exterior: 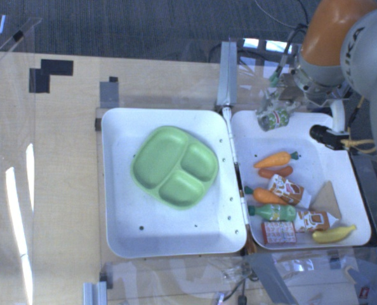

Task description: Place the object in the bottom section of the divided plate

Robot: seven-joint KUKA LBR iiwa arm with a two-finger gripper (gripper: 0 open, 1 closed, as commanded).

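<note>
You see the green plate [176, 165] centred in the left bin [122, 234], its three sections bare. In the right bin [360, 230], the lower half holds carrots [277, 160], cartons [287, 189], a bottle [274, 212] and a banana [333, 234]. At that bin's 12 o'clock edge, the gripper [278, 101] hangs over the rim. A can [273, 118] sits directly at its tip, at the gripper's 6 o'clock, tilted and touching it. You cannot tell whether the fingers clamp the can.

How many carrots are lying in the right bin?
2, both in the right bin: one carrot at the top of the pile, one carrot lower, left of a carton. Others may be hidden.
</note>
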